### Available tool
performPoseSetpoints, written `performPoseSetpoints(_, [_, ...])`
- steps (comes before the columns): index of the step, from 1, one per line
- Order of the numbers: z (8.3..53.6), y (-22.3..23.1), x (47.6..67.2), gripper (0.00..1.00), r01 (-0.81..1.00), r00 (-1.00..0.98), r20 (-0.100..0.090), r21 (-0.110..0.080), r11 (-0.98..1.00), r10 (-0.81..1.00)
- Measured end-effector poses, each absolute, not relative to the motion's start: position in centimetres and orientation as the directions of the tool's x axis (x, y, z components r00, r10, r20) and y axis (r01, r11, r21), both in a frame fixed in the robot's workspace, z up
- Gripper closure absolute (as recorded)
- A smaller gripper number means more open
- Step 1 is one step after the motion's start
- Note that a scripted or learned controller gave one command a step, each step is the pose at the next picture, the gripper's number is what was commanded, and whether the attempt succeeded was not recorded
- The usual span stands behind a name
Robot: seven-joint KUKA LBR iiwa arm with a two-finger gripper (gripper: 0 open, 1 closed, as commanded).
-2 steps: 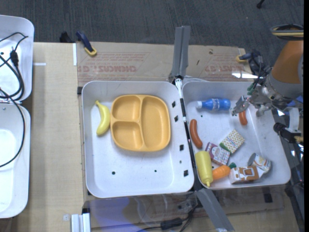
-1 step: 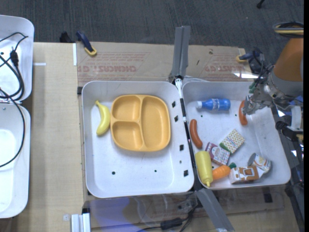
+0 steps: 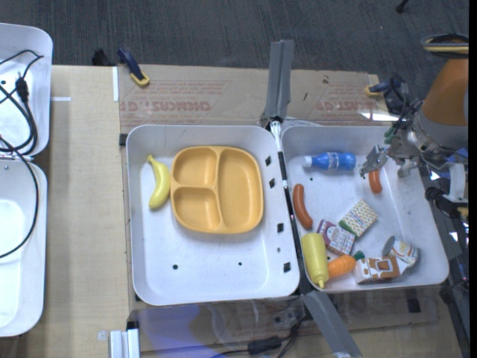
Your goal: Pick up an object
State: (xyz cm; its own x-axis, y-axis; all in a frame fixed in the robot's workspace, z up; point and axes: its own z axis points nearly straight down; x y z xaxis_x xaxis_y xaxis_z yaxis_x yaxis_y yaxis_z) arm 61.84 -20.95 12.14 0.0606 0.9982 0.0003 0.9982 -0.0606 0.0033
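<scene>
Gripper low at far right of right bin; whether open or closed, cannot tell. Small sausage lies just beside it, near side. Water bottle to its left.

Judgement: sausage is the nearest pick; centre over it and cross its short width.

Count, right bin: two sausages, second one at left; one mustard bottle; one carrot; three small cartons. Left bin: one yellow tray, one banana.
</scene>
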Motion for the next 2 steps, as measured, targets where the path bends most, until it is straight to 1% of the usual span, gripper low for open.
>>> performPoseSetpoints(1, [13.09, -21.05, 61.87, 1.0, 0.998, 0.061, 0.0, 0.005, -0.061, 0.998])
performPoseSetpoints(2, [13.08, -21.03, 61.87, 0.0, 0.998, 0.061, -0.001, 0.005, -0.061, 0.998])
